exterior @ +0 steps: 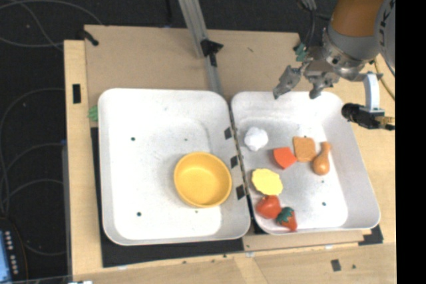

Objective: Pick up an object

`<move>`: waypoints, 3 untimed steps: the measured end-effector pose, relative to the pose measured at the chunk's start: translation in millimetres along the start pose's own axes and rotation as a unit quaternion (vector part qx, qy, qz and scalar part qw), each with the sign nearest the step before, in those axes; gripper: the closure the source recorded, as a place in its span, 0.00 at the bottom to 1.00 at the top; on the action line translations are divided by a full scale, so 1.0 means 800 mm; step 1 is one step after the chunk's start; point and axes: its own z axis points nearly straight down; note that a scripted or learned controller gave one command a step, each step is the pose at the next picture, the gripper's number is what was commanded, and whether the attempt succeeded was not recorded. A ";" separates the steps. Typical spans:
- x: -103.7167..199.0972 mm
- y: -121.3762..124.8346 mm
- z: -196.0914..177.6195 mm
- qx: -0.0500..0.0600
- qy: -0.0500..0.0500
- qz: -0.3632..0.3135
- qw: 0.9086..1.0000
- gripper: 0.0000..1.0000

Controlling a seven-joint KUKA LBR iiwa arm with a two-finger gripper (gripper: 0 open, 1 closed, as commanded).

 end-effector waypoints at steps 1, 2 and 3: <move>0.000 0.000 0.000 0.000 0.000 0.000 1.000 0.00; 0.007 0.004 0.074 0.003 -0.001 0.000 1.000 0.00; 0.003 0.001 0.154 0.003 -0.002 0.002 1.000 0.00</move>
